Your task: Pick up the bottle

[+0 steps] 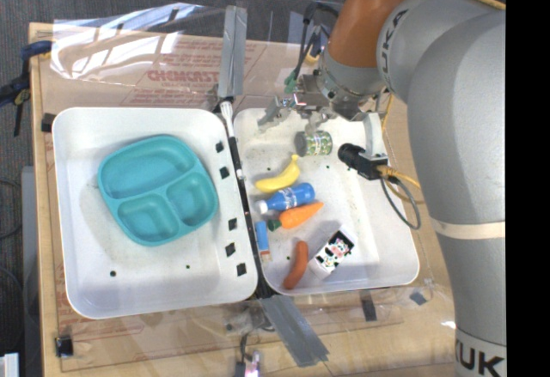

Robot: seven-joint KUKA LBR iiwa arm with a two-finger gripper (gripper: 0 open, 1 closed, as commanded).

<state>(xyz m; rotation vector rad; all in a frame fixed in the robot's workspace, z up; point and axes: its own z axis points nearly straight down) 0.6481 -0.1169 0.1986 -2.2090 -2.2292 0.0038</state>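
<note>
— What's sitting around the bottle right now?

— I'm looking down at the right bin (391, 238). The bottle (288, 198), blue with a white cap, is lying on its side near the middle of that bin, cap end pointing left. A banana (280, 176) is lying just beyond it on the far side, touching or nearly so, and a carrot (302, 214) is pressing along its near side. So I'm seeing it wedged between those two. A small blue tube (262, 238) is lying just left of the carrot tip, along the bin's left wall. Nearer to me a sausage (296, 264) is lying on a slant, and a black-and-white cow-patterned carton (333, 252) is sitting just right of it.

— And the claw?

— The claw (302, 113) is hanging over the far end of the right bin, well apart from the bottle. A small green can (317, 142) is lying just below it; I can't tell whether they're touching. The fingers are mostly lost among the wrist hardware and cables, so I can't tell whether it's released or clenched, and I'm seeing nothing clearly between them. The big grey arm is filling the right side above the bin's right rim.

— What about the other bin?

— The left bin (77, 281) is holding a teal divided plate (157, 189) with three compartments, lying flat toward its middle. Both bins are sitting side by side on the tabletop (112, 66), with a clear plastic sheet (129, 36) lying at the far left.
</note>
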